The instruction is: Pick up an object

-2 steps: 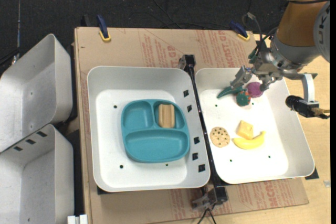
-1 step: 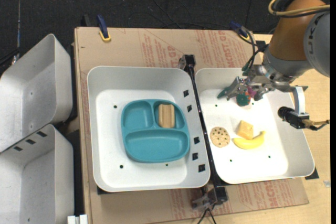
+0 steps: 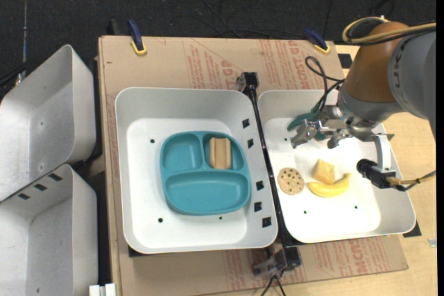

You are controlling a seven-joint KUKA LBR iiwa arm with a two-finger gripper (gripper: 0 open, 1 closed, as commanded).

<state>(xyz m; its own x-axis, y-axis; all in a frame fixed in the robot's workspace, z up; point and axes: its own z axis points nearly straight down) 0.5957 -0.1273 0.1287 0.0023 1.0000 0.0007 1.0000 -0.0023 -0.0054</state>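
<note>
In the right bin (image 3: 361, 218) lie a round chocolate-chip cookie (image 3: 290, 181), a yellow cheese wedge (image 3: 323, 170) and a small banana (image 3: 330, 188), close together near the bin's middle. My gripper (image 3: 314, 140) hangs over the far part of that bin, just beyond the cheese wedge and apart from it. Its fingers stand open with only white bin floor between them. The grey arm with its orange band (image 3: 374, 73) reaches in from the right.
The left bin (image 3: 139, 218) holds a teal divided tray (image 3: 205, 173) with a tan block (image 3: 220, 152) in its far right compartment. A black divider (image 3: 258, 142) runs between the bins. Two white bins (image 3: 41, 149) are stacked at the far left.
</note>
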